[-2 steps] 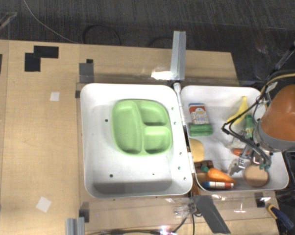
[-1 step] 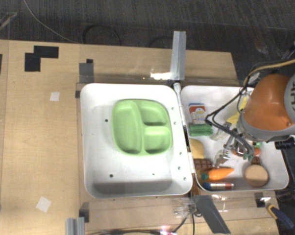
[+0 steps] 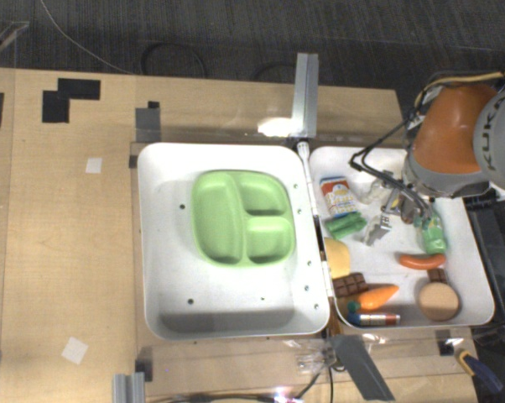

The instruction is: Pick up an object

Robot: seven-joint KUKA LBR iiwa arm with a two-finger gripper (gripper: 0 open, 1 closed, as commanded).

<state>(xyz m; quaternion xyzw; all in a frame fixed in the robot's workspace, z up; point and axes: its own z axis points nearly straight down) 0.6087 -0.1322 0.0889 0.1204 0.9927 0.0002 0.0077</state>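
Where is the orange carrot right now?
The carrot lies near the front of the right bin in the camera view, just right of the chocolate bar and left of the round tan thing.

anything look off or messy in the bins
Nothing is spilled or broken. The green tray sits slightly askew in the left bin. The toys are crowded loosely in the right bin, all inside its rim.
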